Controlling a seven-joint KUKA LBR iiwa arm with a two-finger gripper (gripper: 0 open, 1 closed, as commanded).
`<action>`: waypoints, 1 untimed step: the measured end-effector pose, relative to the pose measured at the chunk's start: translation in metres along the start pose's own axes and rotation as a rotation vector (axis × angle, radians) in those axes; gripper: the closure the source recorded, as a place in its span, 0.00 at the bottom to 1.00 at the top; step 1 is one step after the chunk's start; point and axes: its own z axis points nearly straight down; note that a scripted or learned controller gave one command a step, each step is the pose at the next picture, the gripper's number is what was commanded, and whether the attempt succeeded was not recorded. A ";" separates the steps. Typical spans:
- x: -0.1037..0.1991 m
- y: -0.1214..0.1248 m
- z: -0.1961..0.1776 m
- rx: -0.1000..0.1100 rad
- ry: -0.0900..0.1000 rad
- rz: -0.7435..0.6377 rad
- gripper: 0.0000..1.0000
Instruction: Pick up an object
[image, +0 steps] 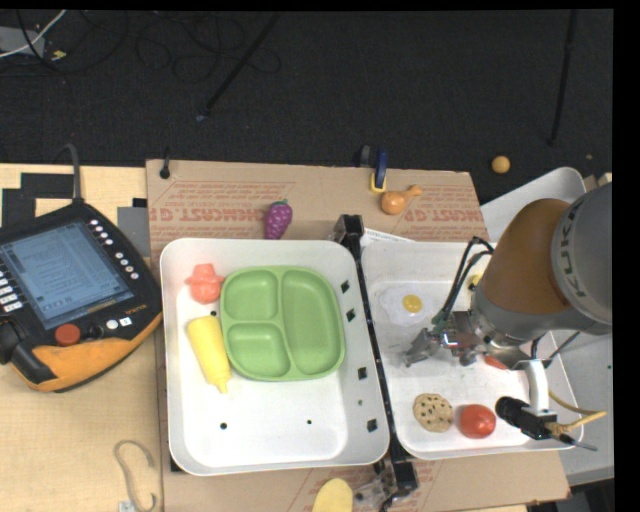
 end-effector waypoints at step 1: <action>0.002 0.000 0.025 -0.002 0.000 -0.001 0.00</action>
